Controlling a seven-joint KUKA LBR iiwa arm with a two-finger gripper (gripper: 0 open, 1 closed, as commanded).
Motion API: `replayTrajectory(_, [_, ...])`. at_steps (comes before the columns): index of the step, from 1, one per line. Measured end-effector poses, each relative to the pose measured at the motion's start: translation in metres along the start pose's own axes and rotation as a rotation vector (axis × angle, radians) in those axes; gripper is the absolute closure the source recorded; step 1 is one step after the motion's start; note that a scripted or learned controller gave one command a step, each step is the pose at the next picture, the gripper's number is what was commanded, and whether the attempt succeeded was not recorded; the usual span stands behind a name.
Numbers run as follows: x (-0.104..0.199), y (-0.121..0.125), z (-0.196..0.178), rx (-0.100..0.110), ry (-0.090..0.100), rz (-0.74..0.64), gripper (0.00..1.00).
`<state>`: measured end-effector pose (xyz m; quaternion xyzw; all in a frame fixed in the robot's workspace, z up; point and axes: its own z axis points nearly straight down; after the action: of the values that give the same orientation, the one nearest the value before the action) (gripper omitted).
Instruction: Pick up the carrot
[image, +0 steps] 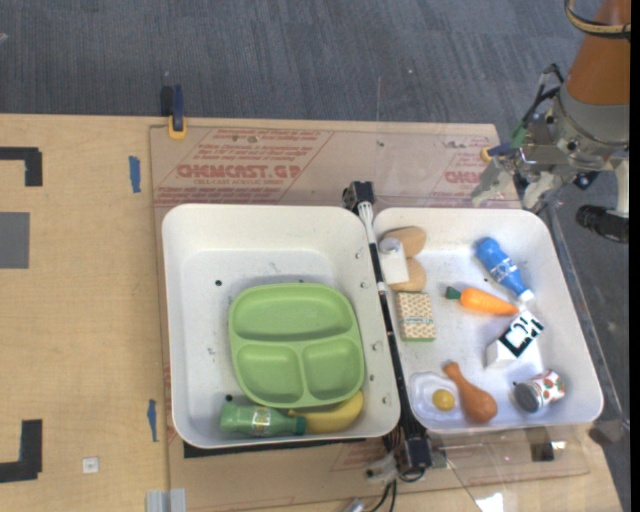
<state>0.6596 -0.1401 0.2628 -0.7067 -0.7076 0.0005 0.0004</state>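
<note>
Carrot (484, 301) lies in the right bin (575, 335), toward its far right part, with its orange taper running along the bin floor and a small green stub at the end nearer the bin divider. The hand (520, 172) hangs above the surface beyond the bin's far right corner, well apart from the carrot; whether it is released or clenched I cannot tell from this slant.

The main risk, as I judge it, is crowding. A blue bottle (500, 266) lies just beside the carrot's thick end on the far side, and a black-and-white tag (520, 334) sits near it on the near side, so a descent slightly off line could close on the bottle or knock it into the carrot. The carrot looks like smooth, hard plastic with a rounded, tapering body; clamped across the narrow tip it could squirt out, and it may roll on the slick white floor if touched on one side first.

Other things in that bin are a waffle-textured cracker (417, 317), a glossy drumstick (473, 392), a fried egg (438, 398) and a small can (538, 392) at the near right corner, all apart from the carrot. The left bin (185, 300) holds a matte green divided plate (297, 343), a green bottle (258, 421) and a banana (338, 415) along its near edge.
</note>
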Motion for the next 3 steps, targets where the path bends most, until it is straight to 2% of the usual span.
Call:
replayTrajectory(1, [-0.018, -0.072, 0.084, 0.008, 0.000, -0.063, 0.00])
replayTrajectory(2, [-0.024, -0.085, 0.165, -0.010, -0.003, -0.252, 0.00])
replayTrajectory(3, [-0.013, -0.098, 0.174, -0.013, -0.003, -0.113, 0.00])
